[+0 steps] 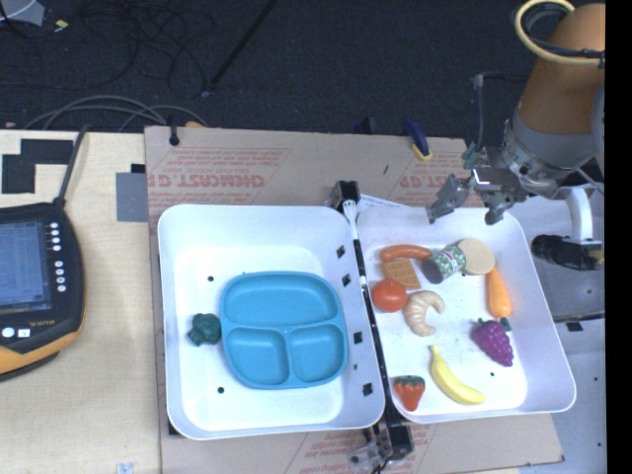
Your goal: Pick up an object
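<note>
My gripper hangs over the far edge of the right bin, open, with nothing between its fingers. Just below it in the bin lie a small can and a cream bun. Around them are a sausage, a tomato, a croissant, a carrot, purple grapes, a banana and a strawberry.
The left bin holds a blue divided tray and a green broccoli piece beside it. A black divider with clips runs between the bins. A teach pendant lies on the bench at far left.
</note>
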You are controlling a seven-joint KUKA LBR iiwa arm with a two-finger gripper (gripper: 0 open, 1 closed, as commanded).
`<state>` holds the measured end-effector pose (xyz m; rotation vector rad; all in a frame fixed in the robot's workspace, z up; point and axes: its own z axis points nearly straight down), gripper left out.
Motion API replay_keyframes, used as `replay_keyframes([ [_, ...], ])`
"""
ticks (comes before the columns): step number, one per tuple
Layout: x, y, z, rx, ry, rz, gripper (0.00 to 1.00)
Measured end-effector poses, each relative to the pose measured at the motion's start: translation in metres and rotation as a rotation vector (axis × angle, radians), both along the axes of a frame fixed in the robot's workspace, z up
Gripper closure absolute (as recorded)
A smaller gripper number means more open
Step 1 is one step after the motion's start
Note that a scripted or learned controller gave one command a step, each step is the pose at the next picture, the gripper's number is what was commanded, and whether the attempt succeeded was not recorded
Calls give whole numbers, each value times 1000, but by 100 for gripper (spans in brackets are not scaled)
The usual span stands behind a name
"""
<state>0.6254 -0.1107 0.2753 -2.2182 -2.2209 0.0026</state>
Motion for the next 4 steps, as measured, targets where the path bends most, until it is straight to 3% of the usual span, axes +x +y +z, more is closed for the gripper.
replay_keyframes([
  [1, 0, 0, 10, 1, 1, 1, 100],
  [2, 2, 93, 159, 0, -18, 9, 100],
  [3, 17, 133, 15, 0, 13, 3, 100],
  [4, -45, 180, 34, 1, 4, 4, 100],
])
